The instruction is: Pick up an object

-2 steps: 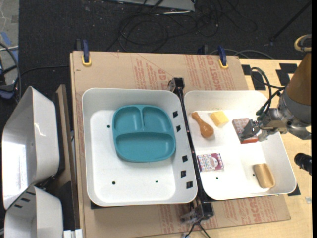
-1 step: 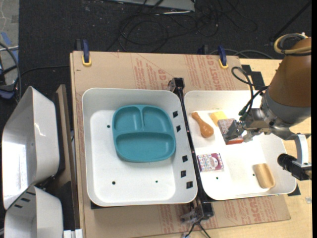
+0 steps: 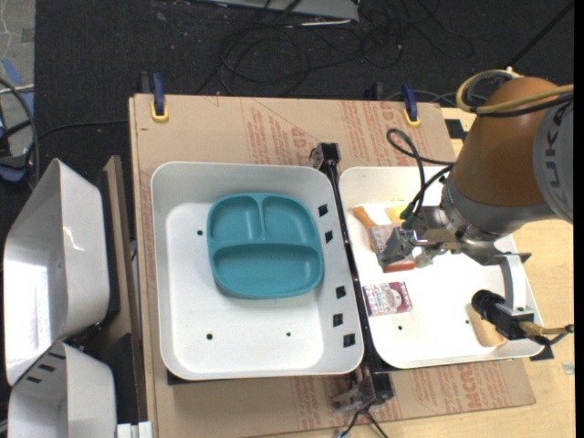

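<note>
Table (image 3: 274, 130): a tan board surface with faint red printed lettering, sitting over dark floor. Two clamps grip its far edge, one at the left corner (image 3: 160, 99), one toward the right (image 3: 409, 106). Directly on the table, two shallow white bins side by side, touching along their inner edges: left bin (image 3: 182, 336), right bin (image 3: 438, 349). A dark fitting (image 3: 327, 153) sits at the far end of the seam between them, possibly a bracket.

Left bin (image 3: 173, 245) carries a teal divided plate (image 3: 265, 246), lying flat, while black cables (image 3: 274, 39) snake across the dark floor (image 3: 82, 53) behind the counter (image 3: 274, 130).
</note>
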`<state>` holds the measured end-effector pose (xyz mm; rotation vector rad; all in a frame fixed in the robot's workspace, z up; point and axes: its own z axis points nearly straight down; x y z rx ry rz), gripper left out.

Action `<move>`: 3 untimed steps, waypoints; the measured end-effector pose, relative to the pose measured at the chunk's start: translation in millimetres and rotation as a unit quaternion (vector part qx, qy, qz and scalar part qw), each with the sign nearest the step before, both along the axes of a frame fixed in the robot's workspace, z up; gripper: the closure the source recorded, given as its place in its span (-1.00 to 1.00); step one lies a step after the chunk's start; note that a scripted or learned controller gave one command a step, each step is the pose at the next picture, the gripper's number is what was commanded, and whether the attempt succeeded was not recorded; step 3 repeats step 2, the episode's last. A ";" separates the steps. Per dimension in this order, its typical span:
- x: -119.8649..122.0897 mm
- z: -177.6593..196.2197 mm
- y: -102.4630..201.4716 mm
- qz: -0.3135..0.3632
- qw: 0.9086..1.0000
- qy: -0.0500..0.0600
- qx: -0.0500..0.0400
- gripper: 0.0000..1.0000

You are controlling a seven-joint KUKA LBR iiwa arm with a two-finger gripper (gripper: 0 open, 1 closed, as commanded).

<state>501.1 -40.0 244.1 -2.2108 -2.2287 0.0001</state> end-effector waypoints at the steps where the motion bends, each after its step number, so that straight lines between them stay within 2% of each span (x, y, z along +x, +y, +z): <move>1: 3.6 -10.3 61.4 0.000 1.000 0.001 0.000 1.00; 2: 17.5 -16.1 122.3 0.001 1.000 -0.001 0.000 1.00; 3: 17.5 -16.1 122.3 0.001 1.000 -0.001 0.000 1.00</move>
